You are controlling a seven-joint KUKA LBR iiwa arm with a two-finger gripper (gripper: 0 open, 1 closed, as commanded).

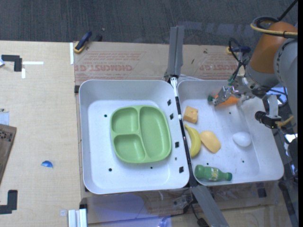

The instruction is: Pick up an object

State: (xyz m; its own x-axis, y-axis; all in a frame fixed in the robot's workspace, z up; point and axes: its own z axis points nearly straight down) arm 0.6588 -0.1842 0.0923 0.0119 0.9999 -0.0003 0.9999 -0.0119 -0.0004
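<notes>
My gripper is in the back part of the right bin, reaching in from the right. A small orange object shows between its fingers, and they are shut on it just above the bin floor. Loose in the same bin lie a yellow-orange block, a banana, a yellow oval piece, a white egg-shaped object and a green bottle on its side along the front wall.
The left bin holds a green divided plate. A raised divider separates the two bins. The arm's orange band and its cables hang over the right bin's back right corner.
</notes>
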